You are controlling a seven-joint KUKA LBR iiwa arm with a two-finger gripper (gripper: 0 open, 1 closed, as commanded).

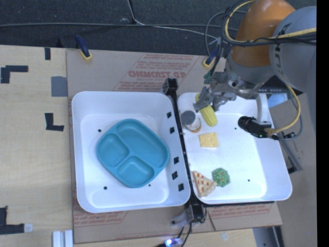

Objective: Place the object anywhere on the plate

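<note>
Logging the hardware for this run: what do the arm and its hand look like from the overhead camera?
The grey arm has a rounded orange band above the wrist. Black and yellow cables loop around it. The hand is small, dark grey metal, with a black cylindrical part mounted beside it.

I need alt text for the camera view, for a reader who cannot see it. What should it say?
A grey robot arm's gripper hangs over a yellow corn cob in the right white bin, beside a small jar, a cheese slice, broccoli and a pizza slice. The left white bin holds a blue divided plate.
</note>
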